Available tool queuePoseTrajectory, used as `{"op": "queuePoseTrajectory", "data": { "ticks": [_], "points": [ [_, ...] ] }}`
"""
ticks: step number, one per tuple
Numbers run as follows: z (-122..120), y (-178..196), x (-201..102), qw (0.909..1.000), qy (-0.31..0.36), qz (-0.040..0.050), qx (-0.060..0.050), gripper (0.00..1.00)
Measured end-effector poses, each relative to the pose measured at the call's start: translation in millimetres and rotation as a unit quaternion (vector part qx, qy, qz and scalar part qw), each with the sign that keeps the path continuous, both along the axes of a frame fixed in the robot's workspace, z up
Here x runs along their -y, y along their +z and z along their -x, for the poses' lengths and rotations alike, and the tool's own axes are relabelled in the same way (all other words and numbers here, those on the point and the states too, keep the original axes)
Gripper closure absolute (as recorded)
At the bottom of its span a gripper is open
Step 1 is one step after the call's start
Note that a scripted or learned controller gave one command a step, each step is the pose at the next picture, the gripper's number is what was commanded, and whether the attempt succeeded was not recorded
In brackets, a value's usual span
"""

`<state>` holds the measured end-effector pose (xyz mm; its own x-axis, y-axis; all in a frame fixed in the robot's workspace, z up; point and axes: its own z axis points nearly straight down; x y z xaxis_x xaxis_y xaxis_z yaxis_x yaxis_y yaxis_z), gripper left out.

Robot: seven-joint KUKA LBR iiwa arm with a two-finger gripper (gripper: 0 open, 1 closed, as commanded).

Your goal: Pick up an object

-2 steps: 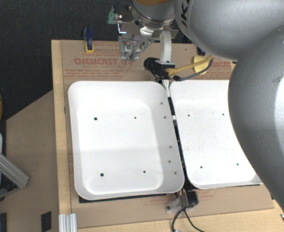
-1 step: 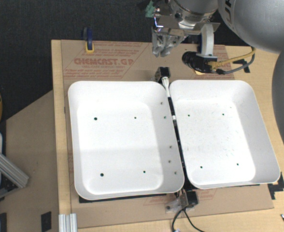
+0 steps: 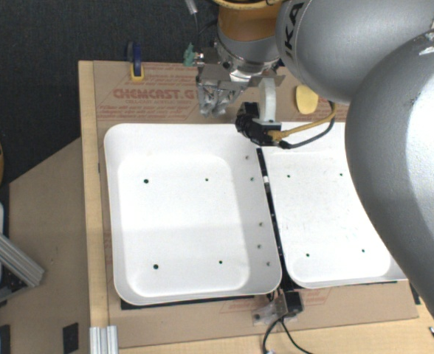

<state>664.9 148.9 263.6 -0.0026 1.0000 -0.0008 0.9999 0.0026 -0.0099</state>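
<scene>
Camera view: the end effector [image 3: 215, 103] hangs over the brown surface [image 3: 158, 94], just past the far rim of the left bin [image 3: 180, 212]. How its fingers stand cannot be told. A yellow object [image 3: 305, 99] lies to its right, beyond the right bin [image 3: 328, 220].

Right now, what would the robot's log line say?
arm: over bins, from right | gripper: above far edge of left bin | grasp: nothing seen held | right bin: partly covered by arm

Red "CHEMCAST" print on the brown board [image 3: 158, 94]; "KA" on the arm [image 3: 364, 43]
</scene>
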Motion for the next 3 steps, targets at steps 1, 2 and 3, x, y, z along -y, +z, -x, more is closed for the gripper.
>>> {"op": "queuePoseTrajectory", "data": {
  "ticks": [1,2,3],
  "points": [
    [-2,54,43,1.0000,-0.003,-0.0002,0.008,1.00],
    [0,-15,-36,1.0000,0.002,-0.0011,0.001,1.00],
    [-2,44,-14,1.0000,-0.002,-0.0010,0.009,1.00]
  ]
}}
